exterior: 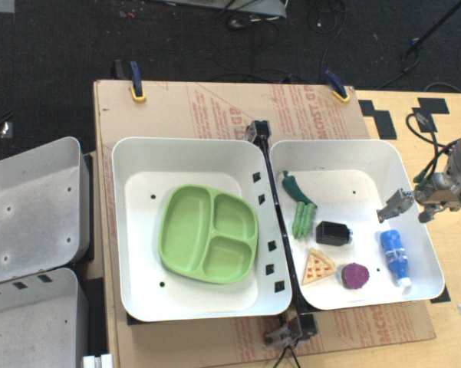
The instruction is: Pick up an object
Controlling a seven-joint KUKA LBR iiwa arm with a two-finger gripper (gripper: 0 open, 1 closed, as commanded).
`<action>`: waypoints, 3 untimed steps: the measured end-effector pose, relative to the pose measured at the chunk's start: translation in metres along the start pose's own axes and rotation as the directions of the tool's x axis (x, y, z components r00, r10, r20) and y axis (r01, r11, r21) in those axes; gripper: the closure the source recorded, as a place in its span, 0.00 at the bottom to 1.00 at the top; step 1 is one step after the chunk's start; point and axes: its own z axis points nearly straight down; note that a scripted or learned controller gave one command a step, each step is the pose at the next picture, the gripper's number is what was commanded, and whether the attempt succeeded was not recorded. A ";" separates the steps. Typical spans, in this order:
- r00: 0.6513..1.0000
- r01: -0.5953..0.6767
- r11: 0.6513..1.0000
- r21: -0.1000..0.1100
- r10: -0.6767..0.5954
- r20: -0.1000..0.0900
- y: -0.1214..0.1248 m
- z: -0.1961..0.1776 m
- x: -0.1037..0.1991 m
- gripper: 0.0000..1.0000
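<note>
Robotics lab, test station. Plywood counter point(215, 113) sitting mid-frame, clamps point(137, 83) gripping its top edge; two white bins point(130, 228) lying side by side; loose cables point(330, 6) trailing over dark carpet point(46, 44) along the upper frame.

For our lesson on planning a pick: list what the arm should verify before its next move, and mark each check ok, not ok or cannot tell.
1. Things to pick lie in the right bin: ok.
2. Blue bottle lies nearest the gripper: ok.
3. Bottle apart from the purple ball: ok.
4. Gripper directly over the bottle: not ok, it sits at the bin's right rim.
5. Fingers open: cannot tell.
6. Green plate out of the way, in the left bin: ok.
</note>
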 end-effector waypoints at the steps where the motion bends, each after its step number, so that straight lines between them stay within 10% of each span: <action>1: 1.000 0.004 1.000 -0.011 -0.003 0.003 0.003 -0.006 0.000 0.00; 3: 1.000 0.004 1.000 -0.012 -0.004 -0.003 -0.006 0.116 0.005 0.00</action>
